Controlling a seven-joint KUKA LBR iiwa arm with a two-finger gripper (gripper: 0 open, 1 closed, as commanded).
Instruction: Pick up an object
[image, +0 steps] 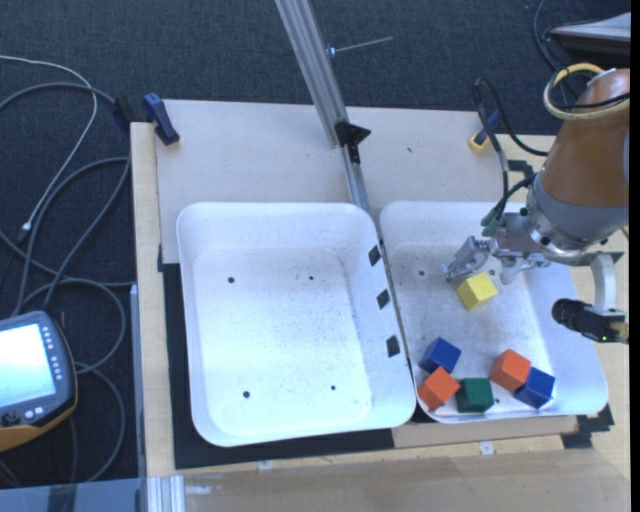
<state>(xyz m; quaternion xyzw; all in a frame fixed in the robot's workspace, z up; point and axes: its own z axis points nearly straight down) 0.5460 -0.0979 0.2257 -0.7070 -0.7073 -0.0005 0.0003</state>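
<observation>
Arm over the right bin, end effector just above a yellow block.

The grey and orange arm (585, 150) enters from the right of the frame, its end effector (478, 262) low over the right bin (420, 235) with the yellow block (477, 290) just below it, not seen between the fingers. Along that bin's lower edge lie 5 more blocks: a blue block (441, 354), an orange block (438, 387), a green block (475, 395), a second orange block (510, 368) and a second blue block (537, 388), the last 2 touching. The left bin (200, 240) sits beside it on the tabletop (250, 150). A handheld screen (30, 375) lies at lower left.
</observation>
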